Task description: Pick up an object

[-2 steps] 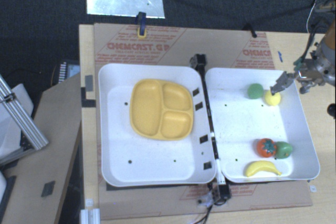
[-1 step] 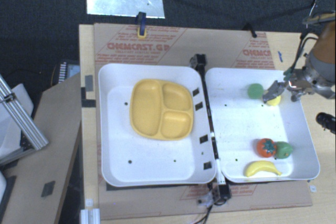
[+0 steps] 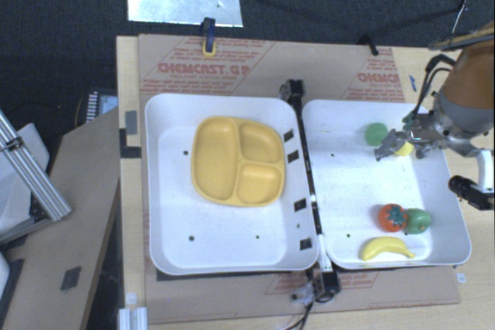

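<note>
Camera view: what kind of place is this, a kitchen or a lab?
Probably a robot lab, not a kitchen. A robot arm reaches over two white bins on a bench, and the food looks like toys: a banana and a yellow divided plate.

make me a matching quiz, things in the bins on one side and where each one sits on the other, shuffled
Things:
1. yellow plate
2. banana
3. green ball
4. tomato

Places:
A. right bin, near front edge
B. left bin, middle
C. right bin, beside a green fruit
D. right bin, far end, by the gripper

Pairs: 1-B, 2-A, 3-D, 4-C
</note>
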Controlling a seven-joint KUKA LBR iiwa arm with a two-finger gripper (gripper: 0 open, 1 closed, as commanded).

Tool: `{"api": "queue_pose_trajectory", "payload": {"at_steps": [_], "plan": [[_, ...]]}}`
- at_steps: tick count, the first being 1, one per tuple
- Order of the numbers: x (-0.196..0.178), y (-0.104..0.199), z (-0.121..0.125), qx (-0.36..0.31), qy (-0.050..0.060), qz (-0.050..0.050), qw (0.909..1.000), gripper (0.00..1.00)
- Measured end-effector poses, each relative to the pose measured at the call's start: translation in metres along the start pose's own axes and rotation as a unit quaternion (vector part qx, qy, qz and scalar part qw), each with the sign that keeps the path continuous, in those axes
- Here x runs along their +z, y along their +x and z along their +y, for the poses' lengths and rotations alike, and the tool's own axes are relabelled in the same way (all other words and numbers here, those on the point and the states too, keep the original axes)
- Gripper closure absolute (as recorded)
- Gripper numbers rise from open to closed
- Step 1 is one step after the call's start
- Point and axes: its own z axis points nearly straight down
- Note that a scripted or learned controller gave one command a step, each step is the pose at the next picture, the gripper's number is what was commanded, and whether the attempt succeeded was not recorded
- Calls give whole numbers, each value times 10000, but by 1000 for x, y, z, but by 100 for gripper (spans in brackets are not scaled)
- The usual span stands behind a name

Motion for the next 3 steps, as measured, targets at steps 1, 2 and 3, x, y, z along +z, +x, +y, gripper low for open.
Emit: {"api": "queue_pose_trajectory", "payload": {"at_steps": [1,2,3], "plan": [[61,1,6,3,4,0,10000,0],[46,0,7,8,-29,-10,10000,100],[-4,-9,14,5,-41,-14,10000,100]]}}
